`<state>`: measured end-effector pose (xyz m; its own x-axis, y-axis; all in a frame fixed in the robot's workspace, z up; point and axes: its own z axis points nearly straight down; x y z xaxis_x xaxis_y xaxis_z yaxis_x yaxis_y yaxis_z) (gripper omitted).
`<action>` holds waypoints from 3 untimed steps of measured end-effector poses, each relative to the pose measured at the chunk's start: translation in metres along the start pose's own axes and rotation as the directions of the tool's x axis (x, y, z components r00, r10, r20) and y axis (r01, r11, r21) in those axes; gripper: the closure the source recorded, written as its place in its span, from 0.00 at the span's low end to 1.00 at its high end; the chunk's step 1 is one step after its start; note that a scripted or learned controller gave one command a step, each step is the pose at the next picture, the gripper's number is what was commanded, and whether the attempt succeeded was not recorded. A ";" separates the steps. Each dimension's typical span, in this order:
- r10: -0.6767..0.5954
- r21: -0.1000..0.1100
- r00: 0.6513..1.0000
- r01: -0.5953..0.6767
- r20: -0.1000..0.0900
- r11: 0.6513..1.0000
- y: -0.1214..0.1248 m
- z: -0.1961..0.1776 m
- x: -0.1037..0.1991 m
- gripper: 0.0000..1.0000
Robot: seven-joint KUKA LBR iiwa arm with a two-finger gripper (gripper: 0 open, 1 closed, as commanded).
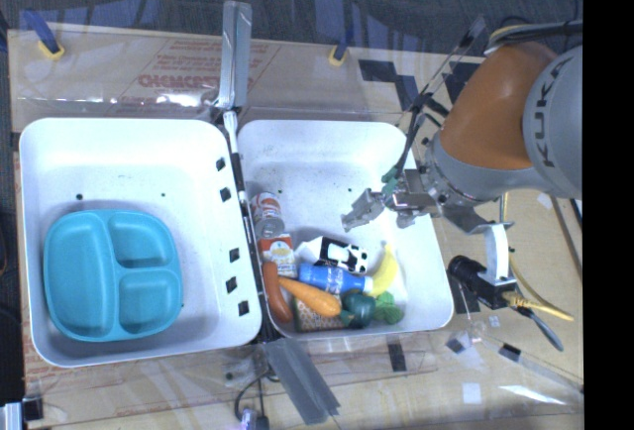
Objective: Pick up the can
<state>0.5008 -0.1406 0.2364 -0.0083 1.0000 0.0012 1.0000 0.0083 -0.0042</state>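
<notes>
The can lies on its side in the right bin, hard against that bin's left wall, at the top of a crowded heap. Your gripper hangs over the middle of the same bin, to the right of the can and apart from it, with bare floor between them. You cannot tell from here whether the jaws are spread or closed; nothing shows between them, so treat them as holding nothing.

To do the reach well, bring the gripper left until it sits over the can's body, and turn the wrist so the jaws close across the can's narrow width, not along its length. The wall gives you little room on that side, so come down straight and keep one jaw off the rim. The jar with the red lid touches the can's lower end; aim for the upper half, or you will likely clip the jar and roll the can.

Count what you have: two white bins on the table, left bin and right. One blue tray with three compartments in the left. In the right: one can, one jar, one carrot, one blue bottle, one banana, one black-and-white carton, and one green item too jumbled to name.
</notes>
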 end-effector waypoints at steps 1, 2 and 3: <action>0.069 -0.001 0.998 -0.069 0.001 0.998 0.066 0.045 -0.042 0.00; 0.377 0.000 0.926 -0.377 0.000 0.926 0.110 0.106 0.025 0.00; 0.495 0.003 0.869 -0.495 0.000 0.869 0.110 0.145 0.032 0.00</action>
<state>0.6101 -0.1073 0.0911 0.4880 0.8729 -0.0005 0.8728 -0.4880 -0.0070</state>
